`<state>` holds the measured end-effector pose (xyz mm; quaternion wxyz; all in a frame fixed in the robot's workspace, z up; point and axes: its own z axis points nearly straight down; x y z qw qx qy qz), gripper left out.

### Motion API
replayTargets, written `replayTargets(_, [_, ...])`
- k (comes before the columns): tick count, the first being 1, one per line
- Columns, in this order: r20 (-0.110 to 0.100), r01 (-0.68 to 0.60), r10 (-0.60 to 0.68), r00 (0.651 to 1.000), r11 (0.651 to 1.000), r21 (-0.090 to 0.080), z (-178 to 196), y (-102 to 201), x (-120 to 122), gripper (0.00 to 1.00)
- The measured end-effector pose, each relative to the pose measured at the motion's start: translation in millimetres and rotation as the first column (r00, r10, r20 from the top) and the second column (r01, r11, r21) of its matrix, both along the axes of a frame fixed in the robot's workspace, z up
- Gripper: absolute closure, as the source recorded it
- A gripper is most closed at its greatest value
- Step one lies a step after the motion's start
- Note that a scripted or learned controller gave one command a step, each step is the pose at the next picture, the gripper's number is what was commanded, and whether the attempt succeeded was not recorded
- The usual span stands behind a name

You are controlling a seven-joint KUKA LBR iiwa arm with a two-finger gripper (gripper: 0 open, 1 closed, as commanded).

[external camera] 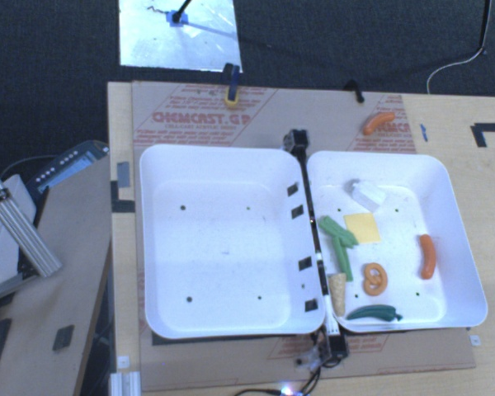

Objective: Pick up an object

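The task stands at its opening step: no object is lifted, and the claw's state cannot be told. Candidate objects lie in the right shallow white plastic bin (458, 213): nearest, a dark green pepper-shaped toy (373, 312), a tan cone (337, 294) and a brown pretzel-shaped piece (374, 279); farther, an orange sausage-shaped toy (428, 256), a yellow square slice (362, 228) and a small white block (368, 194). The next move calls for a descent over one well-separated item. The left white bin (223, 242) adjoins it on a pale wooden bench (445, 114) above dark carpet (49, 56).
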<state>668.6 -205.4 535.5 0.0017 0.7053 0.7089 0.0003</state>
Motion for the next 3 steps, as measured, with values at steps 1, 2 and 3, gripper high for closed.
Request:
replayTargets(1, [0.0, 0.0, 0.0, 1.0, 1.0, 0.0, 0.0, 0.0, 0.0, 1.0])
replayTargets(2, [0.0, 0.0, 0.0, 1.0, 1.0, 0.0, 0.0, -0.1, 0.0, 1.0])
replayTargets(3, [0.0, 0.0, 0.0, 1.0, 1.0, 0.0, 0.0, 0.0, 0.0, 1.0])
